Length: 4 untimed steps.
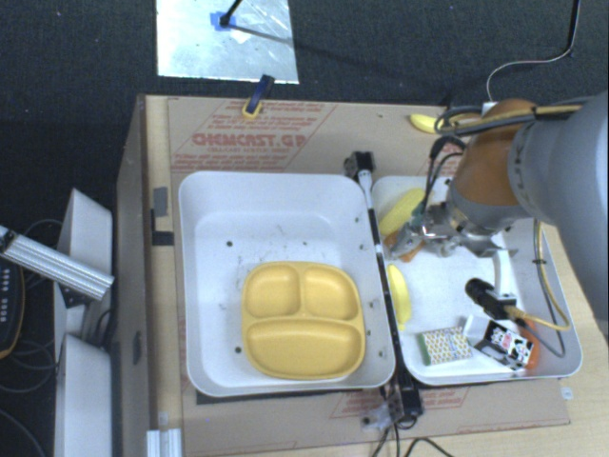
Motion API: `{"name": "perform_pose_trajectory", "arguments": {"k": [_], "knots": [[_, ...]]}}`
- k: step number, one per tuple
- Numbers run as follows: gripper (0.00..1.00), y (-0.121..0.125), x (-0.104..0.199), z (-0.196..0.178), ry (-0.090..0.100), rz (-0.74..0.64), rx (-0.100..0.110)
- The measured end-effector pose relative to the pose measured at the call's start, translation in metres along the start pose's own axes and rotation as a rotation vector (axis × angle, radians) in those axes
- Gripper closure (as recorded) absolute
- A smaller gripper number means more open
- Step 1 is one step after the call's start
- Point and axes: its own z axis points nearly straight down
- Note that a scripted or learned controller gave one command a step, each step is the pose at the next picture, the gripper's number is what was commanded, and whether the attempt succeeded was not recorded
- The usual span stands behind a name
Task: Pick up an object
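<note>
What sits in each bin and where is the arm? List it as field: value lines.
left bin: yellow divided tray
right bin: yellow pieces, orange item, patterned card, black-and-white item
arm: reaches in from the right, over the right bin
gripper: low at the right bin's far left corner, fingers not readable

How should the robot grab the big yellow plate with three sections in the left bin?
Probably by the rim. The yellow divided plate lies flat on the left bin floor, too wide to span, so one finger would go inside a compartment and one outside. The plate's far edge looks best, approached from above: bare floor lies beyond it, while the near edge crowds the wall.
</note>
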Motion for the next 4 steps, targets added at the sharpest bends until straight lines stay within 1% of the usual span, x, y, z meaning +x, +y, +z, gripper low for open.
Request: {"name": "perform_pose_trajectory", "arguments": {"k": [1,2,3,4], "knots": [[0.00,0.043,-0.011,0.000,-0.001,-0.001,0.000],[0.00,0.059,-0.018,0.004,0.001,-0.003,0.038],[0.00,0.001,-0.008,0.000,0.000,0.002,0.001],[0.00,0.060,-0.015,0.003,0.005,0.004,0.034]]}}
